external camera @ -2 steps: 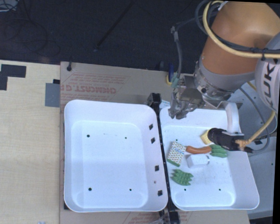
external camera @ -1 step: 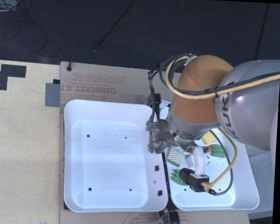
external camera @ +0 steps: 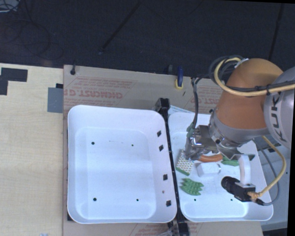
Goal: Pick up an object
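Objects are lying bunched together in the right bin point(external camera: 221, 209), and the gripper point(external camera: 192, 151) is hanging low over the edge of that bunch, close to the bin's inner wall. Whether the gripper is spread or pressed together, I cannot tell; nothing is visibly being pinched.

A white dotted piece point(external camera: 184, 165) is sitting just below the gripper in the view, nearly touching it. A green leafy piece point(external camera: 191, 186) is lying a little farther down. An orange piece point(external camera: 212, 157) and a white block point(external camera: 207, 169) are lying just to the gripper's right.

The crowding is probably posing the main risk. In closing here, the gripper could be catching two pieces at once, or pushing the dotted piece aside instead of taking it. That piece is looking thin and flat, so it may be slipping out on the lift. The wall is also sitting near enough that a small drift leftward could end in a knock against it.
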Tool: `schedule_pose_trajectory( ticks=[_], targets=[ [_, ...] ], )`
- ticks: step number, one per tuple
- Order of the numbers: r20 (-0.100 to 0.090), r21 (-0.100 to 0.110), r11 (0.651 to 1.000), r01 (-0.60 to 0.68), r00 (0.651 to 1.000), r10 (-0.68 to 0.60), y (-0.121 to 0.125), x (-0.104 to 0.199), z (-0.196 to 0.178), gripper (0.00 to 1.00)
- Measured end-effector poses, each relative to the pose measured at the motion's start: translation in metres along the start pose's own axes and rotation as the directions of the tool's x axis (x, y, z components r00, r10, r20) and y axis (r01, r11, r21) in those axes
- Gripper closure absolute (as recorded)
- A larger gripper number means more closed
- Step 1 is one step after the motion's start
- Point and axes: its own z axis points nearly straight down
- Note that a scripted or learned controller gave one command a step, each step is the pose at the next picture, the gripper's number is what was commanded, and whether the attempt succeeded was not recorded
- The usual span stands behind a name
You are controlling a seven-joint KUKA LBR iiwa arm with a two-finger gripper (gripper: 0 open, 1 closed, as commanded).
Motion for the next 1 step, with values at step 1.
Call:
schedule_pose_trajectory(
  ticks=[1],
  targets=[
    [0.003, -0.004, 1.0, -0.007, 1.0, 0.007, -0.0387, -0.1263, -0.0253, 1.0]
  ],
)
